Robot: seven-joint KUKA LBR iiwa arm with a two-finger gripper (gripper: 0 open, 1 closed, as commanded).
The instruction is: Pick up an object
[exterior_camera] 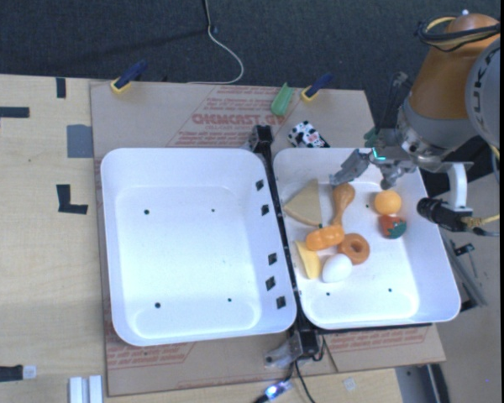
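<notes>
Across the right bin (420,305), a cluster of toy food: tan wedge (303,204) at ten o'clock, drumstick (342,201) beside it, orange piece (323,239), donut (354,248), white egg (337,269), yellow wedge (308,260). At two o'clock, orange ball (387,202) and red-green fruit (392,225). Above these, gripper (376,168) spread wide, holding nothing. At nine o'clock, left bin (118,250).

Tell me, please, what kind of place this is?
Probably a robot lab's grasping test bench: two white bins clamped onto cardboard, toy food such as an egg and a donut, and the gripper of a grey arm hanging above them.
</notes>
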